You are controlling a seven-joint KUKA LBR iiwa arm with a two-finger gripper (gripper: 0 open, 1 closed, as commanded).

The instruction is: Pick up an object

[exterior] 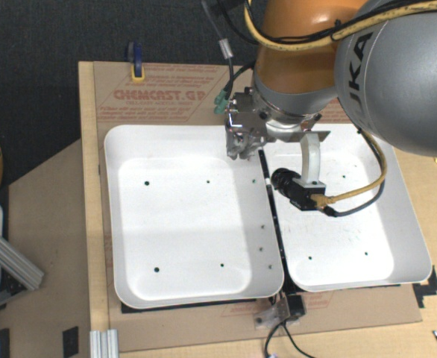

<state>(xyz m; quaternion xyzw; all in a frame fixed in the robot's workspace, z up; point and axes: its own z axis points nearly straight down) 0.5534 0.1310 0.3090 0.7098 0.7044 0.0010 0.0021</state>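
My gripper (238,142) hangs under the orange-banded wrist (300,43), low over the far right corner of the left bin (129,170), close to the rim between the two bins. The big grey arm covers the far part of the right bin (397,237), so whatever lies under it is hidden. I cannot make out anything held at the gripper.
A black cable fitting (297,189) with a yellow lead hangs from the arm over the right bin. The bins sit on a brown board (166,88) with a blue clamp (136,58) at its far edge. A metal rail (10,263) lies at the left.
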